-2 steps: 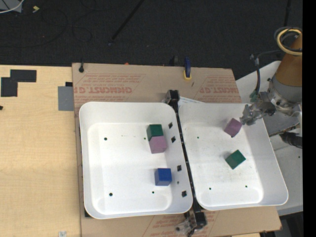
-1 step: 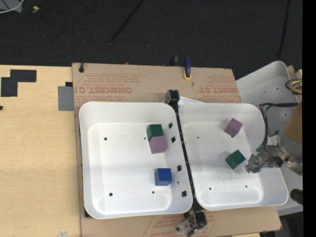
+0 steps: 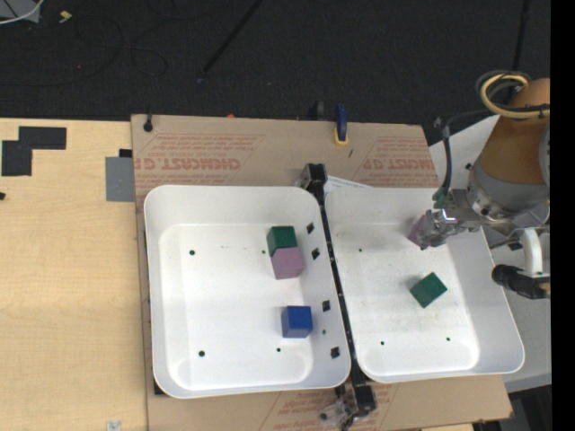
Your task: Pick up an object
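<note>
Nearest the camera, a blue cube [image 3: 296, 321] sits low in the left bin [image 3: 171, 348]. Slightly farther back, a dark green block [image 3: 429, 289] lies tilted in the right bin [image 3: 503, 353]. Beyond that, in the left bin, a purple cube [image 3: 287, 262] touches a green cube [image 3: 281, 238] behind it. The gripper [image 3: 426, 233] (reaching in from the right) hovers over the right bin's far part, near but apart from the dark green block; whether it grips anything cannot be told.

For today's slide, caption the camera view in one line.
Arm's tool above the right bin, near a green block; three blocks in the left bin.
</note>
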### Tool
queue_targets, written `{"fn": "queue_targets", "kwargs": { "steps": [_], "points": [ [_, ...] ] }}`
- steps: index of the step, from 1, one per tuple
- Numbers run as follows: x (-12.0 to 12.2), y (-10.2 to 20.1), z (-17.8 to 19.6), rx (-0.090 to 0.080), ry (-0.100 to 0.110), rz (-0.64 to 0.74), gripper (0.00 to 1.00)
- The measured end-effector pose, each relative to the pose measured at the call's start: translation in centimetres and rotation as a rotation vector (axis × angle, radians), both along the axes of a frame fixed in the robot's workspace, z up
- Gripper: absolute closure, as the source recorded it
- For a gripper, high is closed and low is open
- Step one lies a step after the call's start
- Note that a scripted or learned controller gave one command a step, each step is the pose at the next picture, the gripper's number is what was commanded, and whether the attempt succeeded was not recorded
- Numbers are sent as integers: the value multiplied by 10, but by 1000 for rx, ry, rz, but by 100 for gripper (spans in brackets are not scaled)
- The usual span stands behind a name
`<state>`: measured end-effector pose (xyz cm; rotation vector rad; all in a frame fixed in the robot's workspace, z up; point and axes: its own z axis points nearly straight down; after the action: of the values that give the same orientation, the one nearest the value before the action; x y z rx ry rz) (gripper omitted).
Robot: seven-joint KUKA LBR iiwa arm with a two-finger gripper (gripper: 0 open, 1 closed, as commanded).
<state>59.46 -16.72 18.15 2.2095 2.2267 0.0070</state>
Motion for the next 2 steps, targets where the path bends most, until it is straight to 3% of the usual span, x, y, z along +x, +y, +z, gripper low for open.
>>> {"fn": "queue_targets", "kwargs": {
  "steps": [1, 2],
  "points": [
    [39, -48, 72, -4, -1, -6, 100],
    [13, -45, 52, 1, 11, -8, 100]
  ]
}}
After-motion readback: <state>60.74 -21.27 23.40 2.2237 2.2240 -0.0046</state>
